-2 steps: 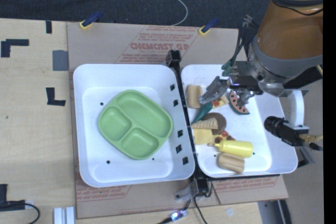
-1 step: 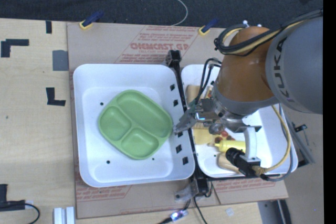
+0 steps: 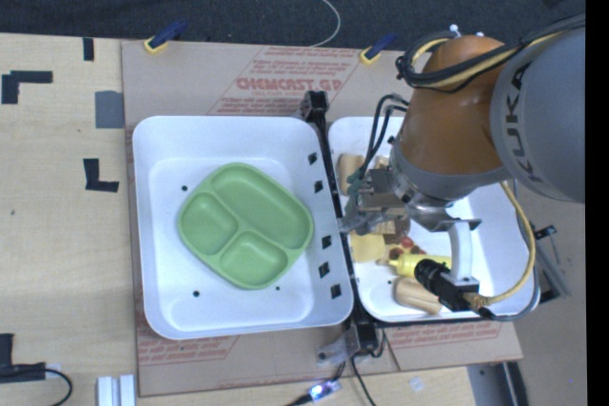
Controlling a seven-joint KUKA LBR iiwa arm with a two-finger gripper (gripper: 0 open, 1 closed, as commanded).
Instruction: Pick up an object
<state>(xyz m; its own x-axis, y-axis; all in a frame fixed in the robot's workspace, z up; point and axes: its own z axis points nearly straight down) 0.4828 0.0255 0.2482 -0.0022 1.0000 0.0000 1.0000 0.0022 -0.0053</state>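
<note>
Gripper (image 3: 374, 204): hangs low over the right bin (image 3: 500, 242), at that bin's 9 o'clock side, close to the wall shared by the 2 bins.
Gripper state: cannot tell whether it is released or clenched; the wrist body hides the working end. No object is visibly grasped.
Arm (image 3: 457, 109): enters from 3 o'clock; its orange band sits above the wrist and covers the bin's 12 o'clock half.
Yellow block (image 3: 366, 248): nearest object, just beside the gripper at its 6 o'clock, flat on the bin floor against the 9 o'clock wall. Its long axis cannot be told.
Red piece (image 3: 407, 245): small, near the gripper at its 4 o'clock, just beside the yellow block at 3 o'clock. It is too small to give a heading.
Tan peg (image 3: 416, 298): lies on its side near the bin's 6 o'clock wall, apart from the gripper. Its long axis runs roughly 9 o'clock to 3 o'clock, with the 3 o'clock end dipping slightly toward 4.
Pale tan piece (image 3: 349, 168): at the gripper's 11 o'clock, against the 9 o'clock wall, partly hidden by the wrist.
Left bin (image 3: 162, 204): lies at 9 o'clock of the right bin, with the walls touching.
Green plate (image 3: 245, 223): 1 plate with 3 compartments, flat in the centre of the left bin and well apart from the gripper. Its long axis runs about 10 o'clock to 4 o'clock.
Cardboard sheet (image 3: 276, 81): lies under both bins.
</note>
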